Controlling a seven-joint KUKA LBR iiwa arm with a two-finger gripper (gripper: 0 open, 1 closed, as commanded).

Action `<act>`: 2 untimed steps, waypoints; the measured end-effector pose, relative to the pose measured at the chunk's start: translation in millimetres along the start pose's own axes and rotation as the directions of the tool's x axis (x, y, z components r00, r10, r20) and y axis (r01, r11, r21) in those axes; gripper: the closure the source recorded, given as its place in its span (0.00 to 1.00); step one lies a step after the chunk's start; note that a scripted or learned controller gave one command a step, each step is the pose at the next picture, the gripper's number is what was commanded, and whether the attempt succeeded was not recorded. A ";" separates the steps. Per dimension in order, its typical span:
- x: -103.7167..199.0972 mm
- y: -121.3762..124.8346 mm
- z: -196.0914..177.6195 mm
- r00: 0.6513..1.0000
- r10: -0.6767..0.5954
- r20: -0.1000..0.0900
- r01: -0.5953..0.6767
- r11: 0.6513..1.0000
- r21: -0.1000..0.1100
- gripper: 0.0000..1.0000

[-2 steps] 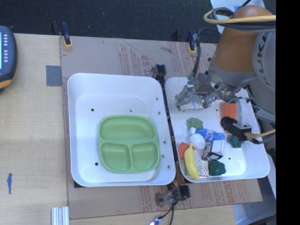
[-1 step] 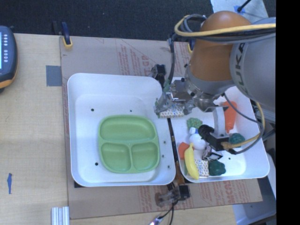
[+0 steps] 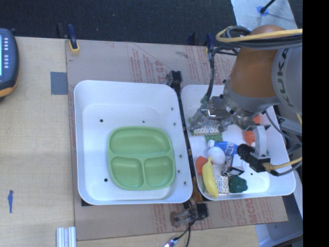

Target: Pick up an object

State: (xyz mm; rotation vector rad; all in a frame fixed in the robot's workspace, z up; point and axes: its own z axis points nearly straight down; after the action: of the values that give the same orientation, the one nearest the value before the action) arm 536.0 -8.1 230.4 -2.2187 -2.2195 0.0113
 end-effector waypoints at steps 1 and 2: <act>19.9 15.2 -19.7 1.000 -0.006 -0.003 0.006 1.000 -0.006 1.00; 65.5 13.8 -7.2 1.000 -0.010 -0.002 0.010 1.000 -0.001 1.00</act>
State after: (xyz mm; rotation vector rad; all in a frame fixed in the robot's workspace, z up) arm 549.7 57.4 237.3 -2.2073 -2.2295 0.0078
